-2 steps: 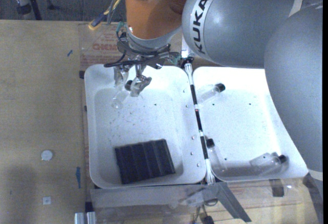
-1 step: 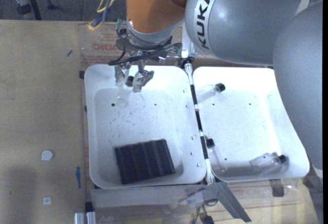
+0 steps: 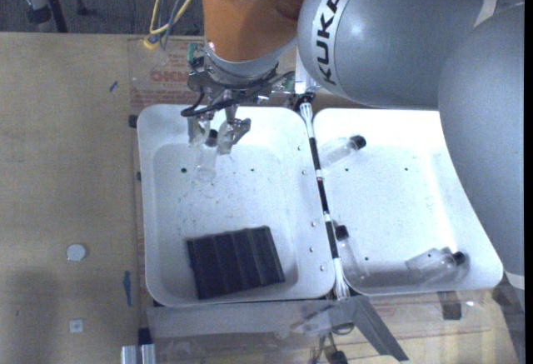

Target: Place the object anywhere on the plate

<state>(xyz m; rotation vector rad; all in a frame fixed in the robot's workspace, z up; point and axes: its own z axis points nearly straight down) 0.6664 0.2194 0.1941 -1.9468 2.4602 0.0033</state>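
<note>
- Plate (image 3: 236,261), dark, ribbed and square, lies flat in the left bin (image 3: 158,187) at its near end, well below the fingers (image 3: 198,127) and slightly right of them; nothing rests on it.
- Object to be placed: likely one of two clear tubes with dark caps in the right bin (image 3: 466,212). One tube (image 3: 343,149) lies to the right of the fingers across the bin divider; the other tube (image 3: 433,261) lies far to the lower right.
- Progress, judged: nothing delivered; pick, carry and release all remain.
- Gripper (image 3: 215,134) hangs over the far end of the left bin, pointing down, the orange band directly above.
- Fingers stand slightly apart, nothing visibly between them.
- Faint specks on the bin floor just beneath the fingers; too small to identify.
</note>
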